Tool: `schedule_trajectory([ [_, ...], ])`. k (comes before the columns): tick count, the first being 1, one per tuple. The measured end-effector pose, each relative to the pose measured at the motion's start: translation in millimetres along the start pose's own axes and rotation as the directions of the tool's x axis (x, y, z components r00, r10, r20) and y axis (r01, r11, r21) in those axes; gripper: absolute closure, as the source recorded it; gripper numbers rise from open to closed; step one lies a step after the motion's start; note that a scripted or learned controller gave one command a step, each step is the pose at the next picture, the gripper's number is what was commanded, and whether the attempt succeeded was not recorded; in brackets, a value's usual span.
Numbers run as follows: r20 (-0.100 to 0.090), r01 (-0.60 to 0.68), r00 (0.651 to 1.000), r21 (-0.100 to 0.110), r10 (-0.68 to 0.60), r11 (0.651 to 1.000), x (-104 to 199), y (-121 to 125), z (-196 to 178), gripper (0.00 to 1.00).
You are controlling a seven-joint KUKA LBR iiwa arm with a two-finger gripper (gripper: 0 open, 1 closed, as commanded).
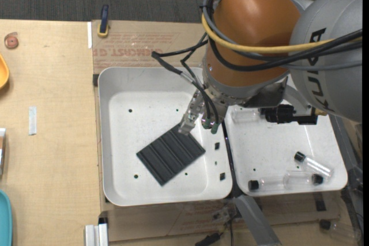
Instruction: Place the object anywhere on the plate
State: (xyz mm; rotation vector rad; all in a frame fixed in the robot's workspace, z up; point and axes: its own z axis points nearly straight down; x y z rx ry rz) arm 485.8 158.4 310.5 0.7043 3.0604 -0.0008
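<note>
Two shallow white bins side by side on the table: left bin and right bin, touching along the middle.

One plate in the left bin: dark, ribbed, rectangular, flat on the bin floor, turned at a slant, nearer the front right part of that bin. Two small black bits, and, just beside its right side, near the shared wall.

One arm, reaching in from the right, with its broad orange band above the bins and cables looped around it. One gripper, low over the left bin, at the upper right corner of the plate, close to or touching its edge. Open or shut: impossible to tell from this slant. Nothing visibly held.

In the right bin, at least two clear tubes with black caps: one tube tilted near the right wall, another tube lying along the front wall. Well apart from the plate, with the shared wall between.

Behind the bins, one sheet of cardboard with one blue clamp at its left corner. On the bare table to the left, one small pale strip and one reddish disc.
</note>
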Motion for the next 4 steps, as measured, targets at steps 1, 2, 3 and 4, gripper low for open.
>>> schedule_trajectory([
  [1, -0.002, 0.088, 0.996, 0.001, -0.088, 0.996, 16, 15, 63, 1.00],
  [2, -0.001, 0.090, 0.996, 0.000, -0.090, 0.996, -7, 20, 25, 1.00],
  [3, -0.002, 0.132, 0.991, 0.001, -0.132, 0.991, 7, 17, 52, 1.00],
  [4, 0.000, 0.165, 0.986, 0.000, -0.165, 0.986, -6, 8, 20, 1.00],
])
